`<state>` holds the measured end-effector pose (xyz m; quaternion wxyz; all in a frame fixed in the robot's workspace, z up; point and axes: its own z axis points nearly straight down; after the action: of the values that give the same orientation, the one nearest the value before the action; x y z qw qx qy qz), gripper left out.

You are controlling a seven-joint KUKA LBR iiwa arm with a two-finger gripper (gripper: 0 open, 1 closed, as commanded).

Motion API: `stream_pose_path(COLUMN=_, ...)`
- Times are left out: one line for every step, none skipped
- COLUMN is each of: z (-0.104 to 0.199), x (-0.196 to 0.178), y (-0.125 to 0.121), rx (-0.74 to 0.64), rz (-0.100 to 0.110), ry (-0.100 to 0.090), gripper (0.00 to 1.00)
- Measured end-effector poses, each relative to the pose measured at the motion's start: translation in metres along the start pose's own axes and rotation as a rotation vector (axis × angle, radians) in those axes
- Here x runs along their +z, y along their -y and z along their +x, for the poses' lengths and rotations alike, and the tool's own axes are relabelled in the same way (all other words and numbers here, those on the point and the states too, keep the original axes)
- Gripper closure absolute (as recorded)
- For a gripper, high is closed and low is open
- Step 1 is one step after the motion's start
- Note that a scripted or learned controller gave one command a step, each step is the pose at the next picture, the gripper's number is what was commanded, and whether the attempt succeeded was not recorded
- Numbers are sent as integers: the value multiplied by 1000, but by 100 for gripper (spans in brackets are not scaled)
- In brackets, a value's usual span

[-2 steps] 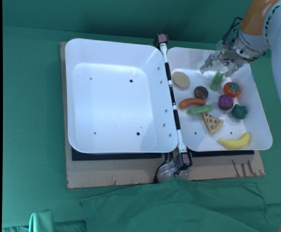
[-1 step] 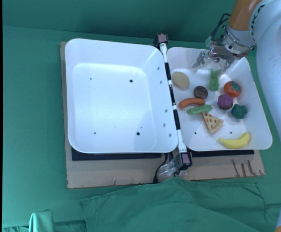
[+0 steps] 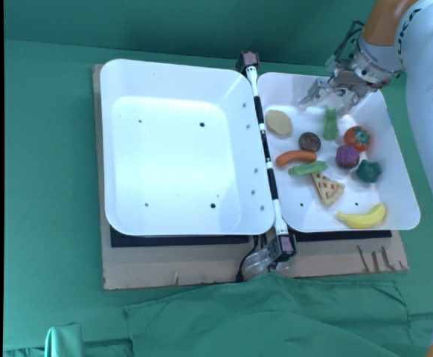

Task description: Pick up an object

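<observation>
You see gripper [image 3: 328, 99] over right bin [image 3: 402, 192] far edge — fingers spread wide, gripping nothing — green cucumber [image 3: 329, 123] just below, tomato [image 3: 357, 137] near.

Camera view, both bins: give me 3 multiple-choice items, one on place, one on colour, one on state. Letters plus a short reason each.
1. Where do the toy foods lie?
A. The left bin
B. The right shallow white bin
C. The green cloth

2. What colour is the curved plastic banana?
A. Yellow
B. Purple
C. Orange

3. How does the grey arm's two-finger gripper stand?
A. Parked over the left bin
B. Lifted with the banana between its jaws
C. Low over the right bin's far end, just above the upright green toy vegetable

Key: B, all the toys sit in the right bin; A, the banana at the near rim is yellow; C, the gripper hangs by the far rim above that green piece.
</observation>
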<state>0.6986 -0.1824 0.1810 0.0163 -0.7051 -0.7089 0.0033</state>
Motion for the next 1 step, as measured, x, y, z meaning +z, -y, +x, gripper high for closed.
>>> stream_pose_path(z=-5, x=-1, y=47, rx=9, rz=-34, ry=22, gripper=0)
